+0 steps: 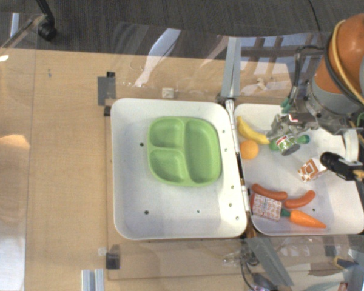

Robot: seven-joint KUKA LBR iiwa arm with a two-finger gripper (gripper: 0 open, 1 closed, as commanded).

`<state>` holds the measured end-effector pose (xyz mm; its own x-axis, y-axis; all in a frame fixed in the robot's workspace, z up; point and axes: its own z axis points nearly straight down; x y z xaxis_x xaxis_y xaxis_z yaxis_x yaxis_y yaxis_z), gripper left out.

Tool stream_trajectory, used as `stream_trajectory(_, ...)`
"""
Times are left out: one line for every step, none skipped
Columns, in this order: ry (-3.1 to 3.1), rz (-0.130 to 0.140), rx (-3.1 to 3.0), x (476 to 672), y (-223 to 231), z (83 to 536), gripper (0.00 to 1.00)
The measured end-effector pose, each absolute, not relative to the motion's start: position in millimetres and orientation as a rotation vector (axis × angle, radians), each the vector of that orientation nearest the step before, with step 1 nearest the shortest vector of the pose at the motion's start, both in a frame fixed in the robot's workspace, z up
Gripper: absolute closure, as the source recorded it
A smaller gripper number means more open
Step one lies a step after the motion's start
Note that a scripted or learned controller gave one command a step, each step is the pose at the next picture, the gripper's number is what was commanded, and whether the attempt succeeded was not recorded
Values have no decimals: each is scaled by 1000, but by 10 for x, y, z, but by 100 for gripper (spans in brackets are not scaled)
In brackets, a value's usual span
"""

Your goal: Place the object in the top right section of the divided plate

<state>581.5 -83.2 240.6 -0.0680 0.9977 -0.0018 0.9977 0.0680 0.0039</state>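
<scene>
Camera view from above. On the desk (48,162) I see two white bins side by side. The left bin (127,214) carries the green divided plate (197,153), which lies flat, with one long section on its right side and two smaller sections on its left; all three sections are bare. The arm (352,53) reaches in over the right bin (343,214), and its pincer (288,132) sits low over that bin's far half, directly at a small green, white and red can (285,143) lying on its side. I cannot tell how far the pincer is open, nor whether it has hold of the can. Just left of the can are a banana (252,131) and, nearer the camera, an orange (249,150) close to the bin's left wall. A small orange-and-white carton (309,170) lies to the can's right. Along the near edge lie two sausages (269,193), a red-and-white box (267,207) and a carrot (304,219).
</scene>
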Motion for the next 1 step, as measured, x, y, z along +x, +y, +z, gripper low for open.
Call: stream_trajectory(2372,4,2056,5899,-67,1847,100)
